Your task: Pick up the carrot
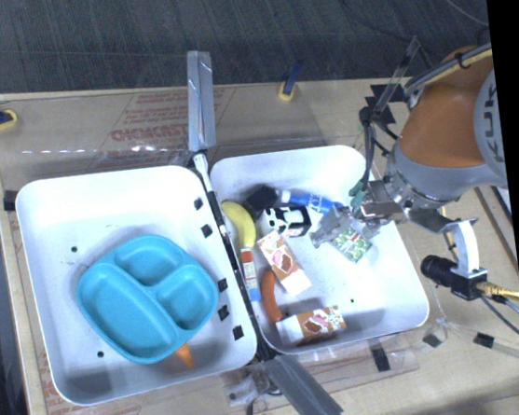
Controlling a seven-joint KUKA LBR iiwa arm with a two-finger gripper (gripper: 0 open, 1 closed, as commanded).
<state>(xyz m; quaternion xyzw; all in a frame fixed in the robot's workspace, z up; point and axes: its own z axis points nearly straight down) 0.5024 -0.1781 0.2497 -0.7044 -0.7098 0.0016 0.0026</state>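
Far off to the gripper's left sits the blue divided plate in the left bin, and there's a sliver of orange poking out from under its near edge — could be a carrot, too little of it showing to say. Moving right across the divider, the right bin is crowded: a banana against the wall, a small carton beside it, and just below that an orange-red stick that looks like the carrot, well left of the gripper and lower down. A flat snack box lies touching its near end. Now the gripper itself, low over the bin beside a green packet; whether it's spread or pressed together, I can't tell. Best play, I'd judge: travel left, line up across the carrot's width, and drop between carton and box without nudging either
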